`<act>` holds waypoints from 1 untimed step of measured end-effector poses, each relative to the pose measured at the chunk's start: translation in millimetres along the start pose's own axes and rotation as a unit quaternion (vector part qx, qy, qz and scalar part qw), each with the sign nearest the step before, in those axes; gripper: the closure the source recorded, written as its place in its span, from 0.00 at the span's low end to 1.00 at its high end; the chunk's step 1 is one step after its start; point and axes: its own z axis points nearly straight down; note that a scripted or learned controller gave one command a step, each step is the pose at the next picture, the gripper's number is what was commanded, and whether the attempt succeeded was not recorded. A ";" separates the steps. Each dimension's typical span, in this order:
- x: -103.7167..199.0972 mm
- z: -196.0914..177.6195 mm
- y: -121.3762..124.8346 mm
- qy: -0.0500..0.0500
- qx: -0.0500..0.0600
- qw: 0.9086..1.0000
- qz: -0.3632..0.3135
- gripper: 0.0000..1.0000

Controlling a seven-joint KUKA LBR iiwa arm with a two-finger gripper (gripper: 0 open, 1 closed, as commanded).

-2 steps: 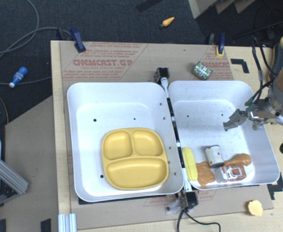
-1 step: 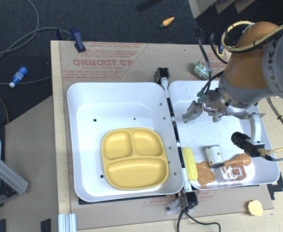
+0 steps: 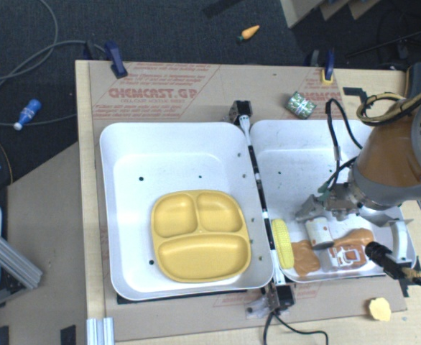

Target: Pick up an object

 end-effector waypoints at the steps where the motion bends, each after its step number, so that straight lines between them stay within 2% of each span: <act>1: 20.1 25.0 22.8 0.001 -0.006 1.000 -0.006 0.00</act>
